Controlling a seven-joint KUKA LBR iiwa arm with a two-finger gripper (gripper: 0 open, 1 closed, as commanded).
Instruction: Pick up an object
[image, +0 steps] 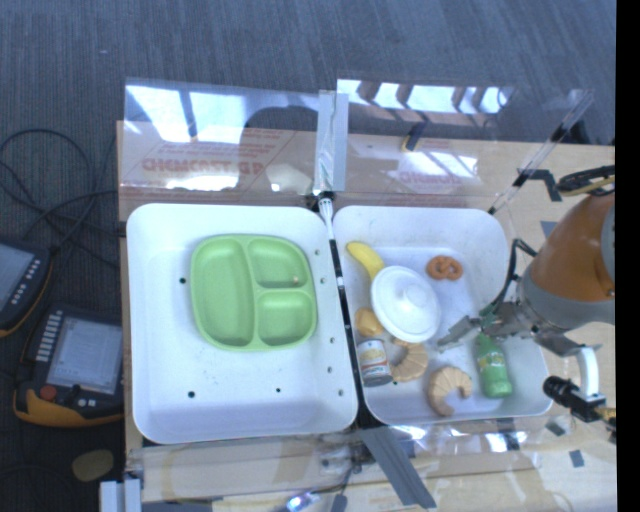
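Note:
The right bin (490, 228) holds several small items. A yellow banana (365, 259) lies by its left wall, with a white round bowl (406, 302) beside it and a brown pretzel (444, 267) further right. A croissant (449, 386), a small jar (374, 361) and a green bottle (492, 367) lie along the front. My gripper (478, 322) hangs low over the bin's right side, just above the top of the green bottle and right of the white bowl. Nothing shows held in it.
A green divided plate (254, 291) lies in the left bin (150, 400). The arm's orange band (580, 255) stands over the right bin's right wall. A clear plastic screen (330, 140) rises behind both bins. Cables and a hand-held controller (70, 360) lie on the floor at the left.

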